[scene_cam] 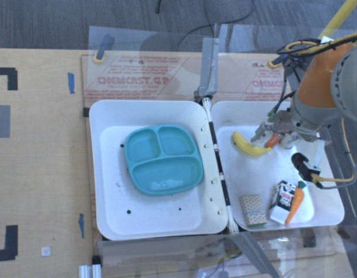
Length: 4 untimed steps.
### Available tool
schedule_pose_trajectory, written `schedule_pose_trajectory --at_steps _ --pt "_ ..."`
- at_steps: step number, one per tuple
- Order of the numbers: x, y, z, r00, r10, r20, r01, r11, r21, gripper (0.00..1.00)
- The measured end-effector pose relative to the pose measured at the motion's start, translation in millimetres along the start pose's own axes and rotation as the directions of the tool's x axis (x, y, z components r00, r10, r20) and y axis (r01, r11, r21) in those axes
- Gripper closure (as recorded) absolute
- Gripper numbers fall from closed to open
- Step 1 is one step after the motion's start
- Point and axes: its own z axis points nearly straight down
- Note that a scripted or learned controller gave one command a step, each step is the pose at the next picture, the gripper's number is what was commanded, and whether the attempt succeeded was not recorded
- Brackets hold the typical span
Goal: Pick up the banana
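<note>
Looking down at a slant on the wooden tabletop:
Curved yellow banana: lying in right shallow white bin, upper left part, near the divider
Gripper: low in the same bin, right at the banana's right tip; open or closed, can't tell
Left shallow white bin: holding teal three-section plate
Right bin, lower end: small tan block, orange toy carrot resting across black-and-white box
</note>
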Motion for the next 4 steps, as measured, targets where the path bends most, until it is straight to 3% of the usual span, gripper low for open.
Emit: schedule_pose_trajectory --at_steps 1,2,3,4 --pt "42.6 13.6 15.0 0.994 0.109 0.003 -0.108 0.994 -0.026 0.00" --pt "45.6 30.6 29.4 0.973 0.229 0.002 -0.229 0.973 -0.003 0.00" --pt "52.9 56.0 1.2 0.976 0.218 0.002 -0.218 0.976 0.002 0.00" --pt "84.6 -34.6 -68.3 0.995 -0.104 0.000 0.104 0.995 0.005 0.00"
